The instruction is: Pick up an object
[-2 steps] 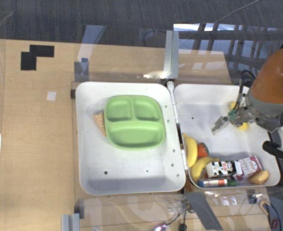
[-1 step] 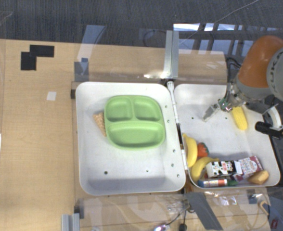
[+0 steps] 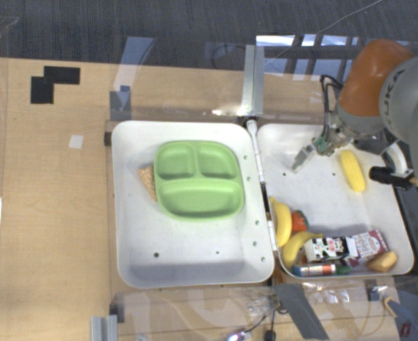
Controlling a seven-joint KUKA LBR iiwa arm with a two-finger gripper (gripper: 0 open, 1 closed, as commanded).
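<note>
My gripper [image 3: 314, 152] hangs over the upper middle of the right bin [image 3: 379, 212], above bare bin floor, with nothing seen in it. A yellow corn cob [image 3: 352, 170] lies just to its right, apart from it. At the bin's front edge are two bananas [image 3: 283, 223], a small red fruit [image 3: 299, 221], a milk carton [image 3: 344, 247], a marker [image 3: 321, 268] and a small yellow piece [image 3: 384, 261]. The grey arm with its orange band [image 3: 369, 77] comes in from the upper right.
The left bin [image 3: 188, 261] holds a green divided plate [image 3: 197, 179] with a tan cracker-like piece [image 3: 147, 182] sticking out from under its left side. A metal divider rail [image 3: 260, 183] runs between the two bins.
</note>
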